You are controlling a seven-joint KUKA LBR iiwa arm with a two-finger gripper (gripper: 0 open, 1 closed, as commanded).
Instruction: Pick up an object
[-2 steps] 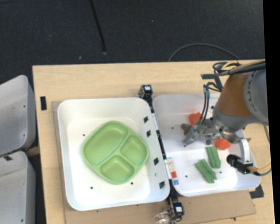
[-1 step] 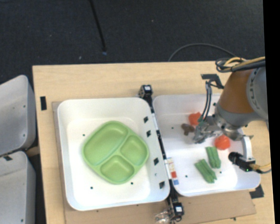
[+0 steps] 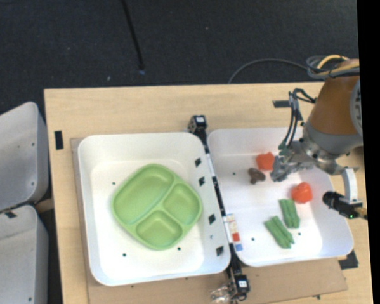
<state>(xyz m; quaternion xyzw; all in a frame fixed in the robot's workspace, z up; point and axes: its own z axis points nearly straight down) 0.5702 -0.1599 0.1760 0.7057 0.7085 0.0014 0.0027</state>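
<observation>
The arm [image 3: 331,118] reached in from the right edge of the view, its orange band sitting above the grey wrist. The wrist angled down and to the left, and the pincer [image 3: 280,171] hung low at its end. Dark cables looped along the upper side of the wrist.

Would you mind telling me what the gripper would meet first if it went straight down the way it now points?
Probably the bare floor of the right bin, just beside the small brown object and the orange-red piece. The gripper hangs close to both, but depth is unclear from this single view.
</observation>
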